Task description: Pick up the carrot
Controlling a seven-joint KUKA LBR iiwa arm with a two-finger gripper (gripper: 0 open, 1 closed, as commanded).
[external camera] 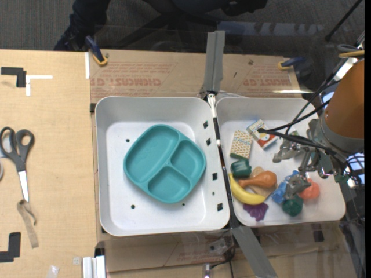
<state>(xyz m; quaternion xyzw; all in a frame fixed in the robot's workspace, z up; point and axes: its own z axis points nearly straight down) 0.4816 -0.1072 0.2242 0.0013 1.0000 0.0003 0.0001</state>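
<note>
Even, fairly bright overhead light fell on the bench (46, 172), and the white bins (110, 172) showed soft shadows along their inner walls without harsh glare. The far edge lay dim. Focus was moderate and small items looked slightly soft.

1. Two white bins: left (104, 172), right (272, 112).
2. One teal divided plate (165, 163).
3. One banana (246, 194).
4. One carrot (310, 191).
5. One pair of scissors (18, 155).
6. One gripper (297, 181).
</note>
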